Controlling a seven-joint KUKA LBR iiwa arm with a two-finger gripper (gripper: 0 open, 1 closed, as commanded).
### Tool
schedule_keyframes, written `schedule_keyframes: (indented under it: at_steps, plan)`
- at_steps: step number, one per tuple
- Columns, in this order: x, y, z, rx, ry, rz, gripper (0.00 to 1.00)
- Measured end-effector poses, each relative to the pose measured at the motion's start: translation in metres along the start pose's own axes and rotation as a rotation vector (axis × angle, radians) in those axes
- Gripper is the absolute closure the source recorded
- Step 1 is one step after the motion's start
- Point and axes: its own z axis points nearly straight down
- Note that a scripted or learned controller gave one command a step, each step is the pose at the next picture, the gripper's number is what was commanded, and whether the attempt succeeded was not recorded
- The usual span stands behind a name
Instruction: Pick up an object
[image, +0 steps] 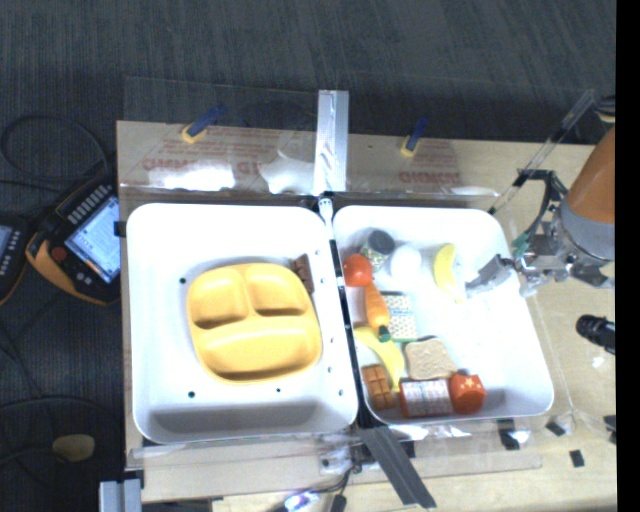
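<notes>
Arm's in from the right, gripper (490, 272) over the right bin (520, 345) near its upper right edge, just beside the yellow piece (444, 265). Can't tell the gripper's state from here. Right bin's left half is crowded: white ball (405, 262), tomato (357, 269), carrot (374, 305), bread slice (429, 357), can (425, 397). Left bin (150, 330) holds 1 yellow divided tray (253, 320).

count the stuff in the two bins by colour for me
yellow: 3, the divided tray, a lemon-like piece, a banana-like piece
orange or red: 3, tomato-like, carrot, red piece
white: 1, ball
grey: 1, round piece
tan or brown: 2, bread slice, waffle-like block
total: 10 I can make out
</notes>
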Motion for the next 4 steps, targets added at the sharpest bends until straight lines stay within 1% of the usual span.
schedule_keyframes:
  at_steps: [1, 2, 3, 4]
  plan:
    - [0.022, 0.060, 0.086, 0.001, -0.001, 0.190, 0.00]
    - [0.048, 0.106, 0.106, -0.008, -0.005, 0.160, 0.00]
    - [0.047, 0.107, 0.096, -0.008, -0.013, 0.155, 1.00]
    - [0.036, 0.107, 0.067, 0.000, -0.003, 0.255, 1.00]
